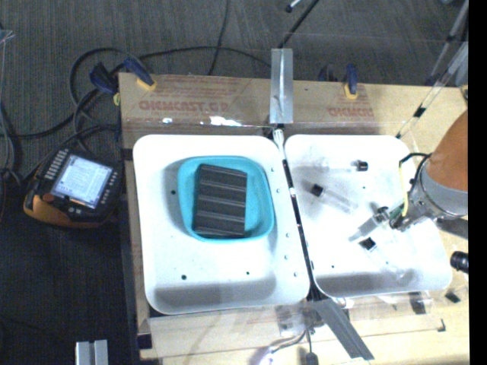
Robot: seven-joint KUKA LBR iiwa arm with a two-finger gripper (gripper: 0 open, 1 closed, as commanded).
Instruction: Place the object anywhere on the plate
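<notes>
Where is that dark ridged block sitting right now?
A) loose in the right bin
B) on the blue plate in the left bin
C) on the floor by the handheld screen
B: the dark ridged block lies on the blue plate, inside the left bin.

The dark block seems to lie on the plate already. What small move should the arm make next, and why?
Probably lift a little and stay clear. The block lies flat inside the plate in the left bin, while the tool sits low over the right bin, far from both.
</notes>
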